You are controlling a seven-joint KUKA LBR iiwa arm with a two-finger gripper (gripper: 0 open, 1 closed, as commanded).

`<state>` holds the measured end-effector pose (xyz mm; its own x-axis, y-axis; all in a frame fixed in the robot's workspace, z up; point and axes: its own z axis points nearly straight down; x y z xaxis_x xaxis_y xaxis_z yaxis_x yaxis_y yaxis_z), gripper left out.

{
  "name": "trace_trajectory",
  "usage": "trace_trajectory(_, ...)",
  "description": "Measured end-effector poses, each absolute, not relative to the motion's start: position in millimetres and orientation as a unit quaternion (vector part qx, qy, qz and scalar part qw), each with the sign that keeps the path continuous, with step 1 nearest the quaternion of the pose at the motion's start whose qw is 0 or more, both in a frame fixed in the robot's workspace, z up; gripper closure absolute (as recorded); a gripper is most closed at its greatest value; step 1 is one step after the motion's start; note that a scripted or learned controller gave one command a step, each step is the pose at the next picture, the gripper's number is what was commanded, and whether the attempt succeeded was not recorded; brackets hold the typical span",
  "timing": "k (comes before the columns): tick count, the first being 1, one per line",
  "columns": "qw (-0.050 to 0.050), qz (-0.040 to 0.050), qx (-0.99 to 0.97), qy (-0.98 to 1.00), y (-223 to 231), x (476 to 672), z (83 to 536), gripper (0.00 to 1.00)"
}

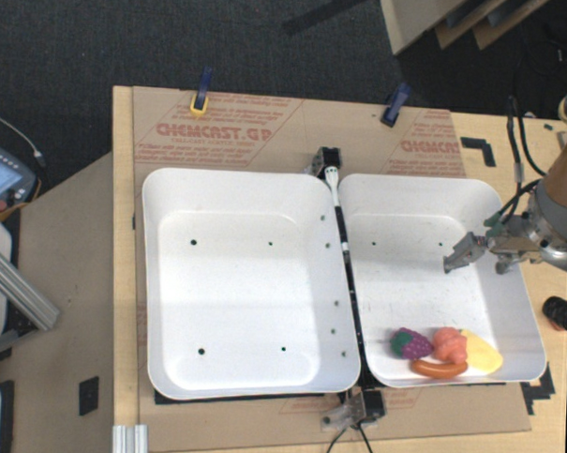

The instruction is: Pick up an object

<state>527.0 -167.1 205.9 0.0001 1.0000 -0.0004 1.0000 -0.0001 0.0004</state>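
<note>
The grey two-finger gripper (484, 257), fingers spread and holding nothing, hovers at three o'clock above the right white bin (397, 202); brown board (222, 129) reads "CHEMCAST GP".

Two white bins (243, 186), one left, one right (416, 191), four toy foods in the right bin, one purple grape bunch (412, 343), one orange-red lump (451, 344), one yellow piece (485, 355), one sausage (438, 368), two blue clamps (203, 84), one gripper (482, 256)

bins (234, 294): smooth white plastic | board (232, 125): matt brown cardboard | toys (444, 353): glossy plastic
</note>
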Motion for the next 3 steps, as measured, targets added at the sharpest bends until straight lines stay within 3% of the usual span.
trace_trajectory(1, 0.005, 0.0033, 0.706, 0.708, -147, 483.5, 338, 0.00)
trace_trajectory(2, 0.006, 0.0014, 0.709, 0.706, -198, 479.5, 402, 0.00)
trace_trajectory(3, 0.005, 0.0007, 0.707, 0.707, -195, 480.4, 409, 1.00)
